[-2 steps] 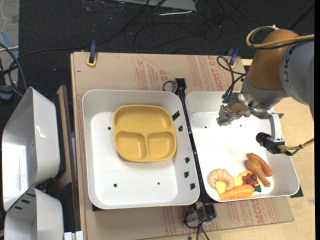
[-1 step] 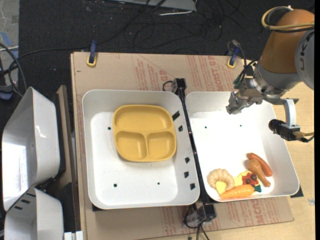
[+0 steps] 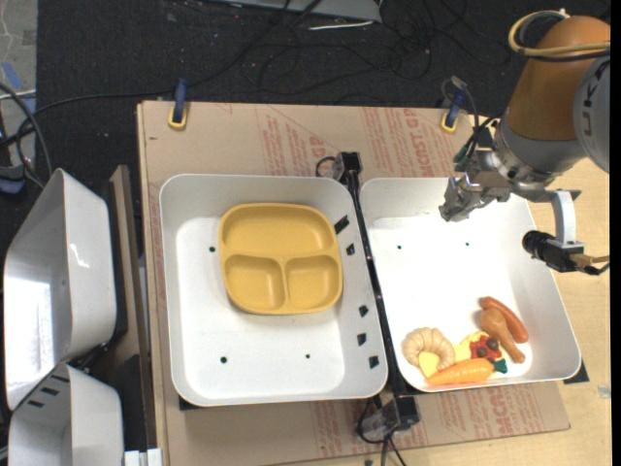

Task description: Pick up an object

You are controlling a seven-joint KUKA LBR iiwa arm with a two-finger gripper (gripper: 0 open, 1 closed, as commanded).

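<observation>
**Tool poised over the right bin's far edge, toy food bunched at the near corner**

The counter (image 3: 291, 129) is seen first, a brown board clipped at its far edge by two yellow clamps and laid across a dark floor strewn with cables. Two shallow white bins are carried on it side by side. The left bin (image 3: 194, 357) is occupied by a yellow divided plate (image 3: 281, 258), set flat in the far half with three compartments visible. The right bin (image 3: 437, 280) is left bare across its middle and far part.

Over to the arm (image 3: 553, 85) now: it is brought in from the right, its orange band seen high above the grey wrist. The tool (image 3: 458, 207) is held over the far left part of the right bin, near the rim. Nothing is seen between its fingers; whether they are spread or drawn together cannot be told from this angle.

Down at the near right corner of the right bin, the objects are gathered in a tight cluster, well apart from the tool. A brown sausage-like piece (image 3: 503, 326) is laid at a slant toward the right wall. An orange carrot (image 3: 460, 374) is stretched along the near rim. A pale curled shrimp-like piece (image 3: 427, 343) is placed at the cluster's left. Between these, small yellow, red and green bits are packed, too small to be named.
</observation>
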